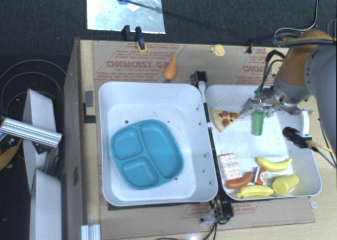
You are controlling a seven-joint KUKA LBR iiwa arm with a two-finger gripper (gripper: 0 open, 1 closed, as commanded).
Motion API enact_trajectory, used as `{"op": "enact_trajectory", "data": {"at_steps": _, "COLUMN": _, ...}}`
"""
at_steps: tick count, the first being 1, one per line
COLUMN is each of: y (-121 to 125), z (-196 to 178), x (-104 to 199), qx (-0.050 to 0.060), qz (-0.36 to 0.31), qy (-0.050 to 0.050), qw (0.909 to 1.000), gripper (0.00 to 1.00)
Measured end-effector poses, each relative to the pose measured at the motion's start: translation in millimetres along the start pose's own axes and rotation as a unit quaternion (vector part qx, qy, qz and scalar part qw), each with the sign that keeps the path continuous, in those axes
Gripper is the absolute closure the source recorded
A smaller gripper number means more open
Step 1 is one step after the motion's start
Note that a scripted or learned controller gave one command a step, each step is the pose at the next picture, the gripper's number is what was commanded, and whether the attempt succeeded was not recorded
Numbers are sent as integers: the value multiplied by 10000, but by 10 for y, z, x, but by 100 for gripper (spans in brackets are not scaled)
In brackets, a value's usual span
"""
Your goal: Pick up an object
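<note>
A green cylinder [257, 122] is seen upright between the fingers of the gripper [258, 111], apparently clasped near its top, though the contact is blurred. Beside it, toward the left bin, a pizza slice [224, 118] lies. A straight, slow lift is advised, so the cylinder is not tilted loose over the right bin [234, 95].

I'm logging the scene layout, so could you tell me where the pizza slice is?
The pizza slice lies in the right bin, near its upper-left corner, left of the gripper.
</note>
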State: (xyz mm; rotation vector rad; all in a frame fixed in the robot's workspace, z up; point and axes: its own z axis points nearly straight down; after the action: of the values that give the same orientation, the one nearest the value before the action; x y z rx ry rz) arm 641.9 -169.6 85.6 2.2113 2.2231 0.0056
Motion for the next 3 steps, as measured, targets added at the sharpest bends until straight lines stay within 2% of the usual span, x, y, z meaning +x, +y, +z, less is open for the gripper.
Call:
{"op": "enact_trajectory", "data": {"at_steps": 1, "y": 303, "z": -921, "x": -81, "qx": -24, "qz": -5, "qy": -8, "qw": 10000, "gripper": 0}}
{"op": "enact_trajectory", "data": {"at_steps": 2, "y": 7, "z": -301, "x": -186, "qx": 50, "qz": 27, "qy": 7, "qw": 10000, "gripper": 0}}
{"op": "enact_trajectory", "data": {"at_steps": 3, "y": -28, "z": -303, "x": 114, "qx": 28, "qz": 0, "qy": 6, "qw": 10000, "gripper": 0}}
